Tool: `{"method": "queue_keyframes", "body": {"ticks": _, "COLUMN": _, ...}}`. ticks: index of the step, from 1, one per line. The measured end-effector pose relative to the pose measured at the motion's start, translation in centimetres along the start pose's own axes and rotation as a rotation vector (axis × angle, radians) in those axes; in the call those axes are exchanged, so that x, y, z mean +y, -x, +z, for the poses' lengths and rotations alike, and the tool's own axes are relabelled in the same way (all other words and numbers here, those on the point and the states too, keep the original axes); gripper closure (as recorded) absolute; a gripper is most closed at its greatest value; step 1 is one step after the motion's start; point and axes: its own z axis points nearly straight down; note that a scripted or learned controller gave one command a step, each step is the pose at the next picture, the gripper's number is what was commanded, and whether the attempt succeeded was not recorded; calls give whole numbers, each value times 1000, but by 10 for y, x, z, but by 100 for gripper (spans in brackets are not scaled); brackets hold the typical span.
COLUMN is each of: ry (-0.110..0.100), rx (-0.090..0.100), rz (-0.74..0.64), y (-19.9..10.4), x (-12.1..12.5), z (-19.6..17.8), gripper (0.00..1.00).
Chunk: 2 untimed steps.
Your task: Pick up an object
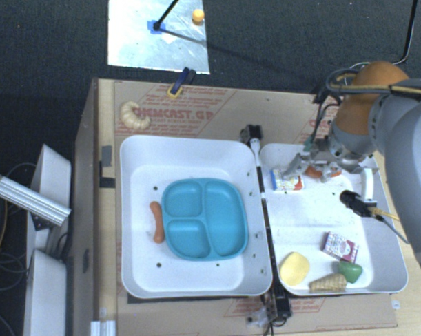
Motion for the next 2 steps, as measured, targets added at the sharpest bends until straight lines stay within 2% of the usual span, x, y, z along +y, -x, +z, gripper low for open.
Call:
{"method": "queue_keyframes", "body": {"ticks": 1, "ry": 1, "rx": -5, "rz": -1, "y": 2, "x": 0, "z": -11, "gripper": 100}}
{"method": "queue_keyframes", "body": {"ticks": 2, "ry": 2, "rx": -4, "rz": -2, "y": 2, "x": 0, "z": -11, "gripper": 0}}
